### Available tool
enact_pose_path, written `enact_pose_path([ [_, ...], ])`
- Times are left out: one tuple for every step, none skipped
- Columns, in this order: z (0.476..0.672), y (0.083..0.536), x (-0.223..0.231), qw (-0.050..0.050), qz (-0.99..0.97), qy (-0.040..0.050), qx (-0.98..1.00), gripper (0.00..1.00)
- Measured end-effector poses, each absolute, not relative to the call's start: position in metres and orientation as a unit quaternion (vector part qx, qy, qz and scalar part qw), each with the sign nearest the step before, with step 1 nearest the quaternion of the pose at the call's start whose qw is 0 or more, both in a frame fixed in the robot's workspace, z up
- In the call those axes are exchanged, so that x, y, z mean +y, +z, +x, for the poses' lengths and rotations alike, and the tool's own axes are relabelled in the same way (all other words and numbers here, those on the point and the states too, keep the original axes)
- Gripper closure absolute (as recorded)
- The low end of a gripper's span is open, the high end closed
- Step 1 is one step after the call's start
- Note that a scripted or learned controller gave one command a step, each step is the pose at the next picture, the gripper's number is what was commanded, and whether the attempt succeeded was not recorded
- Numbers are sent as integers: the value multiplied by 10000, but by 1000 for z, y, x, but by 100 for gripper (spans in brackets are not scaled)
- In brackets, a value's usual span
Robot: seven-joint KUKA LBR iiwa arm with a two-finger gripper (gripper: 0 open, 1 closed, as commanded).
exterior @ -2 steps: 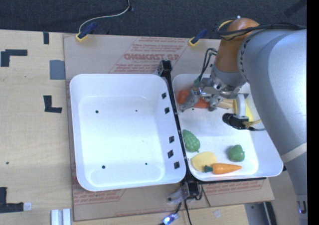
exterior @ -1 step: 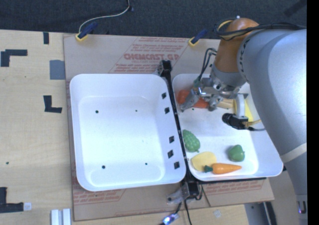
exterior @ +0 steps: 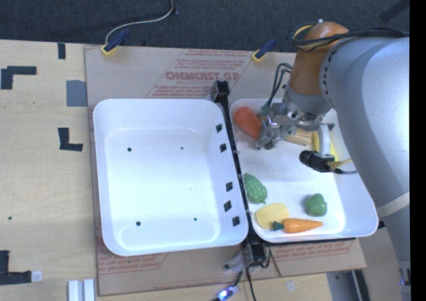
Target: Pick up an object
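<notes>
My gripper (exterior: 266, 138) is low in the back of the right bin (exterior: 356, 193), just right of a red-orange rounded object (exterior: 246, 121) that lies against the bin's back left corner. The gripper's tip is beside that object, and I cannot tell whether they touch. Nearer the front lie a bumpy green object (exterior: 255, 189), a yellow piece (exterior: 271, 213), an orange carrot (exterior: 301, 225) and a small green pepper (exterior: 316, 204). A pale yellow piece (exterior: 325, 141) shows partly behind the wrist.
The left bin (exterior: 106, 160) stands alongside, with a black divider strip (exterior: 229, 153) between the two bins. The grey arm (exterior: 373, 113) covers the right bin's far right side. Cardboard (exterior: 193, 76) lies under both bins.
</notes>
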State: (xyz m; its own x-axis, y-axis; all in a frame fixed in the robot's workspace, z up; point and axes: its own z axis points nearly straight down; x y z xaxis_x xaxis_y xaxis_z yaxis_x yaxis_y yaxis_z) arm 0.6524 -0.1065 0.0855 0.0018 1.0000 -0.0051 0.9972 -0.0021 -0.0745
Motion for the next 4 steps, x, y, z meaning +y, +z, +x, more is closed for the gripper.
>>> enact_pose_path([
  [658,79,-129,258,-7046,122,-7090,100],
  [662,80,-111,106,-7068,85,-7073,100],
  [662,82,-116,59,-7063,39,-7078,100],
  [663,83,-116,36,-7062,30,-7080,0],
])
